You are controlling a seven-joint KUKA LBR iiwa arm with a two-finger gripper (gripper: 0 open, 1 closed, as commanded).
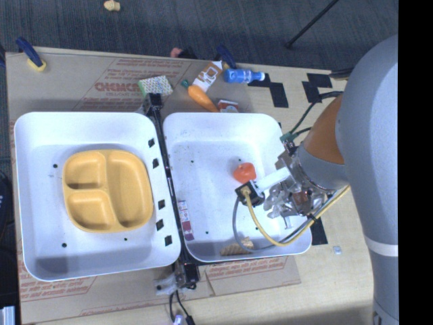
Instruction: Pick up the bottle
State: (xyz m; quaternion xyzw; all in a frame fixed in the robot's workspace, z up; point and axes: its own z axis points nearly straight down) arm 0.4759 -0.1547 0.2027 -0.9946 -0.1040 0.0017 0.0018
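Observation:
A small blue bottle (241, 76) lies on its side on the cardboard behind the right bin (203, 124), outside both bins. Next to it on the left lies a white and orange bottle-like item (208, 76). My gripper (283, 205) hangs low over the right side of the right bin, far from the blue bottle, with a yellow cable looping beneath it. A small red-orange object (245, 173) rests on the bin floor just to the gripper's upper left. I see nothing held by the gripper.
The left bin (27, 181) holds a yellow divided plate (107, 189). A tan scrap (237, 248) lies at the right bin's front wall. An orange carrot-like piece (201, 98) and a green sponge (155, 85) sit behind the bins.

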